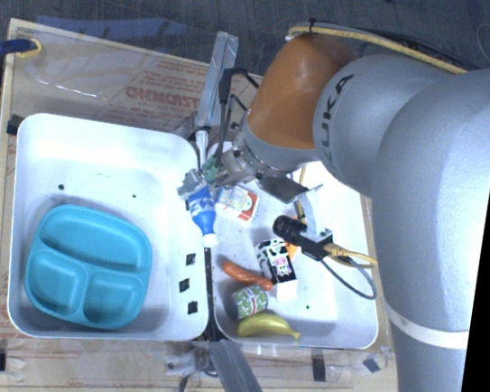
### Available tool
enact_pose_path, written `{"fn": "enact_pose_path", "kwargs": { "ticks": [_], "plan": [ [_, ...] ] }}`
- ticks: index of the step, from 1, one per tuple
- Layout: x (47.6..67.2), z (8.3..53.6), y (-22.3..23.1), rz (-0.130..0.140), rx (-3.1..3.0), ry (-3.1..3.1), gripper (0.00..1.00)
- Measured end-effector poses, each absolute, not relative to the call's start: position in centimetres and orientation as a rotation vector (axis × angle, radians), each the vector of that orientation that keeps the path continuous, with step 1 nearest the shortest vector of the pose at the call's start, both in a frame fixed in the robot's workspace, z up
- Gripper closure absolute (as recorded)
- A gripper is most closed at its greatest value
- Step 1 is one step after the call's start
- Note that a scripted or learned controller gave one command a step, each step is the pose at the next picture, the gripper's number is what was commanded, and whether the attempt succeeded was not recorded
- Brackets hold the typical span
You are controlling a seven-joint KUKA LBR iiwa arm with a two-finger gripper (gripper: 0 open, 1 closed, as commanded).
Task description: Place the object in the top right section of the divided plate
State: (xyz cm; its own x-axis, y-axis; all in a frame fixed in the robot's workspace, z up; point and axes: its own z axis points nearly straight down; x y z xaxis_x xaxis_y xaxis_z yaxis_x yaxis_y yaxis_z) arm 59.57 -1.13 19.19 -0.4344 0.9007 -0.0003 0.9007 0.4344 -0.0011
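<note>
A blue divided plate [89, 265] lies in the left bin [97, 146], toward its front left. My gripper [203, 182] hangs over the rim between the two bins, well right of and beyond the plate. It is shut on a blue and white tube-like object [204, 208], which points down and toward the front, just above the divider. The arm's grey body and orange band cover the back of the right bin.
The right bin [350, 318] holds a white packet with red print [240, 203], a black-and-white patterned box [277, 259], a carrot [245, 274], a green can [249, 301] and a banana [267, 327]. Bare bin floor lies behind the plate.
</note>
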Motion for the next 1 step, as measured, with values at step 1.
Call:
{"fn": "enact_pose_path", "kwargs": {
  "ticks": [1],
  "plan": [
    [59.53,23.62,-14.90,0.001,-2.166,-2.276,1.00]
  ]
}}
